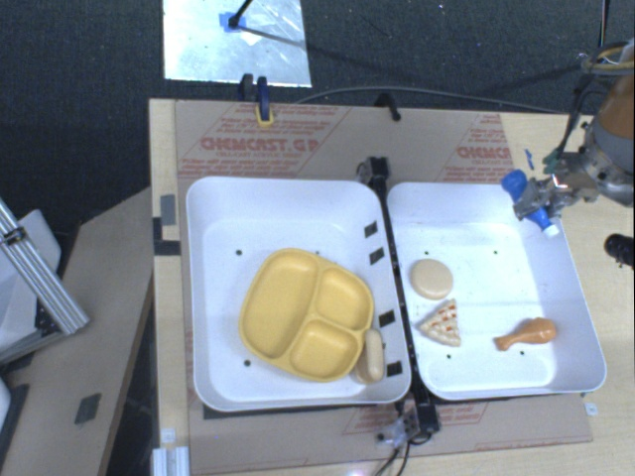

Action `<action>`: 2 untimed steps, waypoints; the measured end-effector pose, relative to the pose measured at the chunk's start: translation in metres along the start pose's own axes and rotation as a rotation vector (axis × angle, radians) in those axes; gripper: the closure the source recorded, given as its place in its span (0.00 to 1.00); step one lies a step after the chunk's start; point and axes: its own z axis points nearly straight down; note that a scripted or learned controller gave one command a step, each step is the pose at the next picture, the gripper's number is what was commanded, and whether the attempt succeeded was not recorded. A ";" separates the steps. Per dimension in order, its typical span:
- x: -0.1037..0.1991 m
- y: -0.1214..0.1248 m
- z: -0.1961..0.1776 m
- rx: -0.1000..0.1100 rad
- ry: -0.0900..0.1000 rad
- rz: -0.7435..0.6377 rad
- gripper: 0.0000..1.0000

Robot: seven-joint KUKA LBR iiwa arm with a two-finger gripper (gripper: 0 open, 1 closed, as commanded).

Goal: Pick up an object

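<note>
In the right bin [556,266] lie a round beige biscuit [432,278], a pizza slice [441,323] and a brown chicken drumstick [525,335]. A pale bread roll [371,355] rests in the left bin [213,266], touching the lower right rim of a yellow divided plate [303,313]. My gripper [530,199], with blue parts at its tip, hangs over the far right corner of the right bin, well away from the biscuit and the drumstick. Nothing can be seen held in it.
A black divider [392,266] runs between the two bins. The arm [610,137] comes in at the right edge. A shiny sheet [236,28] lies beyond the bench, and a metal rail [40,276] stands at the left.
</note>
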 end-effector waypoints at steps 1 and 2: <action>0.051 -0.019 -0.005 0.005 0.003 -0.004 1.00; 0.107 -0.025 0.005 0.005 0.004 -0.004 1.00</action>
